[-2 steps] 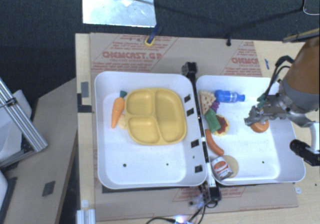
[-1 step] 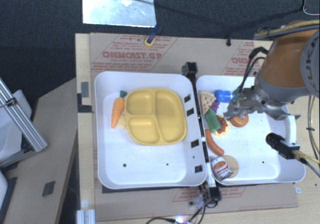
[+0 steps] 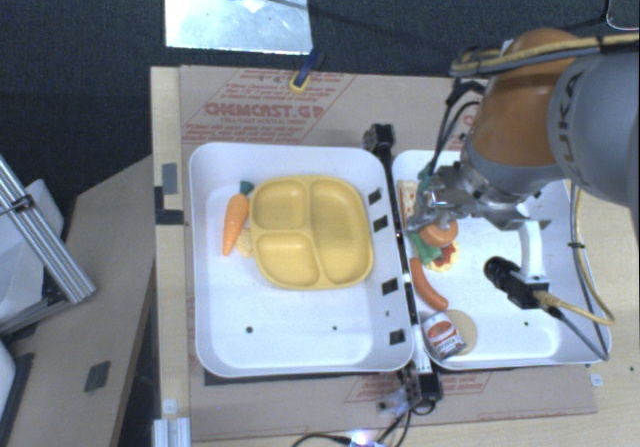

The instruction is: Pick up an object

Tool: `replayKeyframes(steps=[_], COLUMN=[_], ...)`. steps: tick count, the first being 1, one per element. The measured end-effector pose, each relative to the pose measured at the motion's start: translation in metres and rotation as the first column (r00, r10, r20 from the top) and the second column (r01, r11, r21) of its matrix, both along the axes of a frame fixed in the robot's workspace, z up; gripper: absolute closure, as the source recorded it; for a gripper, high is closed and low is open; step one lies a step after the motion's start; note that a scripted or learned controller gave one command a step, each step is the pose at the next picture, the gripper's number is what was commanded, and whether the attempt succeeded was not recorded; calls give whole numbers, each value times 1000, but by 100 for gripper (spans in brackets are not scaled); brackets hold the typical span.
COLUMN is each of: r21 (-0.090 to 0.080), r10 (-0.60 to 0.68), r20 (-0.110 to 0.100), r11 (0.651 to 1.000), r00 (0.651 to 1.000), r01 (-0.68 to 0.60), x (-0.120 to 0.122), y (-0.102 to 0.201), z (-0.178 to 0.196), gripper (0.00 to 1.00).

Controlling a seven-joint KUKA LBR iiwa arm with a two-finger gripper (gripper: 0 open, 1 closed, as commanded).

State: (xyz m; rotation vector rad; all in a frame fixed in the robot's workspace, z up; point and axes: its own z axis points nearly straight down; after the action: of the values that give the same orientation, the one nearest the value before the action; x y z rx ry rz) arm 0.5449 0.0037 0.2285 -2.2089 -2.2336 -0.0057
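**Gripper low over the toy pile in the right bin**

An orange round toy [image 3: 438,232] lies in the right bin [image 3: 560,335], toward its 9 o'clock side. The gripper [image 3: 437,203] hangs at the toy's 12 o'clock; its state cannot be told. A sausage [image 3: 427,287] lies at 6 o'clock. In the left bin [image 3: 215,265], a carrot [image 3: 234,222] sits at 9 o'clock of the yellow plate [image 3: 305,232].

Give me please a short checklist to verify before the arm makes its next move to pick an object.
1. Gripper is above the right bin: ok.
2. An object lies under it, the orange toy: ok.
3. Object is between the fingers: cannot tell.
4. Neighbours are apart from the target: not ok, the sausage and green piece crowd it.
5. Yellow tray and carrot in the left bin are out of the way: ok.
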Motion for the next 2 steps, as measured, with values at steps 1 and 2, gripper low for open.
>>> replayKeyframes(steps=[1,2], r21=[-1,-3], r10=[-2,-5], r20=[1,0], r11=[1000,1000], r00=[1000,1000], r01=[2,5], x=[30,39], y=[42,56], z=[1,-6], gripper=[100,100])
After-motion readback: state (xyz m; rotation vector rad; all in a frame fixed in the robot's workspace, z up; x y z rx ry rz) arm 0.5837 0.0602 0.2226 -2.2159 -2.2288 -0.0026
